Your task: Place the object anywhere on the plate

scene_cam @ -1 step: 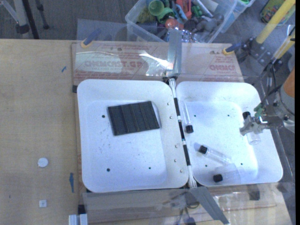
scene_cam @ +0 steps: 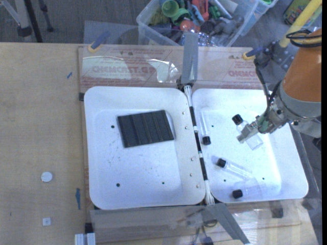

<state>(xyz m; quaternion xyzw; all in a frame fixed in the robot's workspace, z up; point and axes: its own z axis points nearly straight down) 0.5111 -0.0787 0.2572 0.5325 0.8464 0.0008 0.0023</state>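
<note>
A dark grey ribbed plate [scene_cam: 146,128] lies flat in the left bin [scene_cam: 97,188], towards its back. Several clear tubes with black caps lie in the right bin [scene_cam: 291,182]. One tube [scene_cam: 238,120] lies at the bin's middle with its cap towards the back left. Its clear body runs under my gripper [scene_cam: 248,132], which hangs low over that bin's middle right. Another tube [scene_cam: 204,130] rests along the bin's left wall, a third tube [scene_cam: 229,166] lies nearer the front, and one more tube [scene_cam: 246,191] is by the front wall.
A divider ridge [scene_cam: 196,137] separates the two bins. Behind them stand a clear panel [scene_cam: 127,68] and a clear tub of colourful toys [scene_cam: 204,9]. Bare wooden bench [scene_cam: 36,126] stretches to the left.
</note>
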